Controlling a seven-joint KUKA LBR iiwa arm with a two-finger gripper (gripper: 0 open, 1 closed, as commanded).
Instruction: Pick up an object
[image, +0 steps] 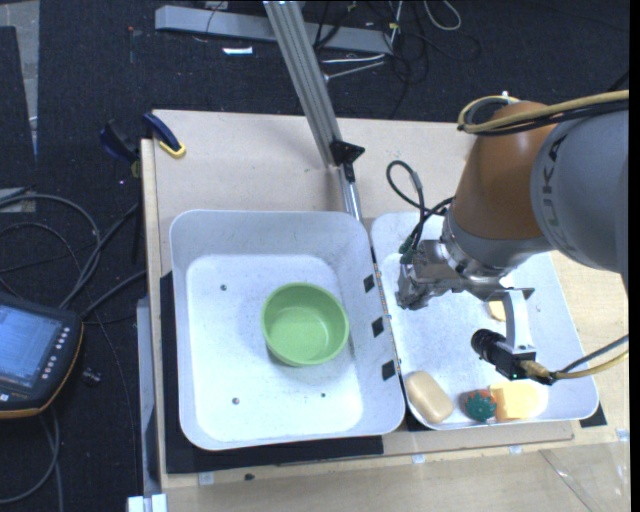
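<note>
Gripper (412, 292) hanging over the right bin (562, 300), just inside its left wall, close to the divider btw the two bins. Can't tell my grip state from this angle; wrist housing blocks the view, and I see nothing carried.

Candidates, all placed vs the green bowl (305, 323), which sits mid left bin (200, 300):

- Tan oval piece (430, 396): right of the bowl and a bit lower, just across the divider, at the front edge of the right bin. Looks smooth, rounded, prob light. Could be soap or a foam potato, can't say. Rounded skin = likely slippery, so I'd close across the short axis, at the middle.
- Small teal-and-red thing (481, 405): further right of the bowl, just beside the tan one. Too small to read; tricky pinch.
- Yellow block (520, 401): furthest right, touching or nearly touching the teal thing. Flat faces, looks soft-ish like sponge; should be easiest to squeeze w/o slipping, but the bin corner crowds it.
- Bowl itself: stiff plastic by the look, light, not fragile. Only grab is the rim, one finger inside, one out.

My call: tan oval is nearest to me and has free room on its left. Risk is it squirting out sideways if I clamp off-centre.
</note>
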